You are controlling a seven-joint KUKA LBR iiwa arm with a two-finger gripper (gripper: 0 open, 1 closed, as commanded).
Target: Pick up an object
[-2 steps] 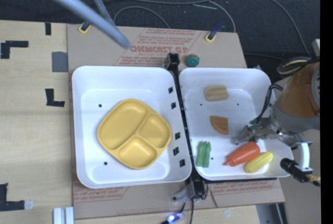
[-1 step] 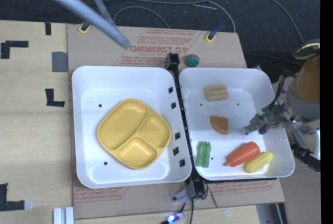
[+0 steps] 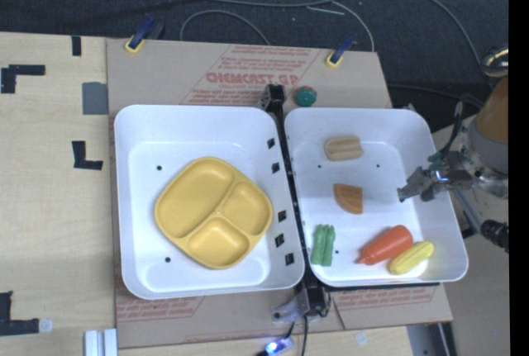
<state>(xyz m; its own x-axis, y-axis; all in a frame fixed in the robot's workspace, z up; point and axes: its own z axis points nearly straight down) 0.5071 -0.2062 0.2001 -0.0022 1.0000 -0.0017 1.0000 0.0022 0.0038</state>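
Note:
The right bin (image 3: 417, 125) holds several toy foods. A tan bread roll (image 3: 343, 149) lies near its back, with an orange wedge (image 3: 350, 198) below it at the middle. A green bean pod (image 3: 323, 244) sits at the front left. An orange carrot (image 3: 385, 244) and a yellow piece (image 3: 411, 258) lie together at the front right. My gripper (image 3: 418, 187) hangs over the bin's right side, above and to the right of the carrot. Nothing shows in its grasp.
The left bin (image 3: 132, 131) holds a yellow divided plate (image 3: 213, 211). A small teal ball (image 3: 306, 96) rests on the cardboard behind the bins. Black clips (image 3: 275, 98) join the two bins along their shared wall. Cables run across the dark floor at the back.

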